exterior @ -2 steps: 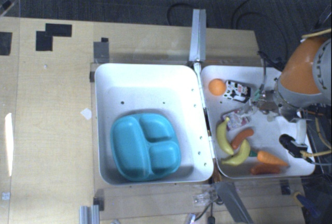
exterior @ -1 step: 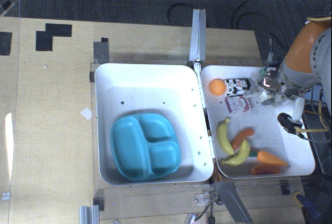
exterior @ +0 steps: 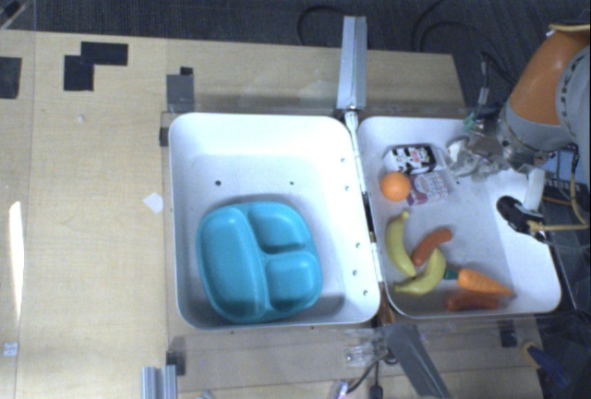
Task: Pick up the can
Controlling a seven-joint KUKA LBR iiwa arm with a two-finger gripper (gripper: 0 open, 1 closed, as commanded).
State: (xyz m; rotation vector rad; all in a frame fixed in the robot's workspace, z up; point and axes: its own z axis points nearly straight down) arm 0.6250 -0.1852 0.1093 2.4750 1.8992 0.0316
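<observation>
Grey arm [exterior: 551, 97] holds the gripper [exterior: 471, 154] low over the right bin [exterior: 522, 270]; whether it is open cannot be told, and no object is seen in it. Just left lies the can [exterior: 411, 157], close above an orange [exterior: 395, 187]. A clean pick likely requires centring over the can, clear of the fruit.

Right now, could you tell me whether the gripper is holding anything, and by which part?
It cannot be told. The gripper sits at the can in the right bin, but the view is too unclear to show a hold.

A small black-and-white labelled metal can [exterior: 411, 157] lies on its side near the right bin's [exterior: 536, 296] far-left corner.
</observation>
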